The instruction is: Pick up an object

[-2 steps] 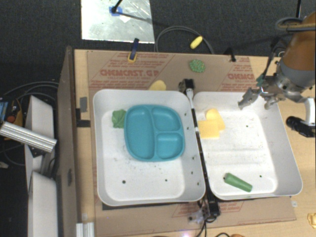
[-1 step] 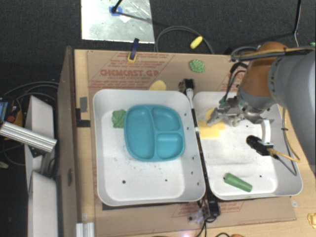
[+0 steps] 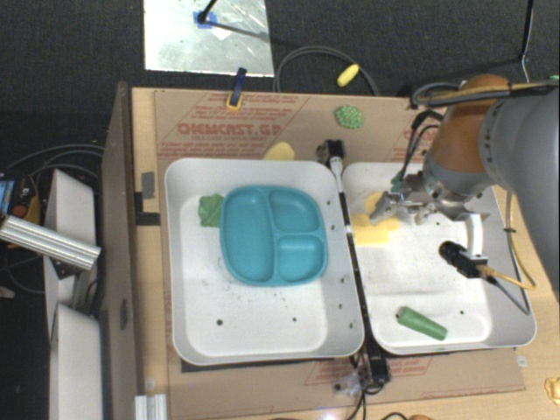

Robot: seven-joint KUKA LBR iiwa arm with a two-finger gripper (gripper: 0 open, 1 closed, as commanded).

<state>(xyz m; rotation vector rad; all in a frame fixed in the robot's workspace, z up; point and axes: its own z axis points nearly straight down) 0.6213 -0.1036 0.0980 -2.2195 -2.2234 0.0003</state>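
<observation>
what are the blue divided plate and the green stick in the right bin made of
Blue divided plate: likely moulded plastic, smooth, uniform colour, sheen on rounded compartment walls. Green stick: perhaps plastic or rubber, matte, even colour; too small to be sure.

A yellow block lies flat at the far left of the right bin, against its left wall. A green cylinder lies on its side near that bin's near edge. In the left bin a blue divided plate sits flat, with a green scrap touching its far-left rim.
</observation>
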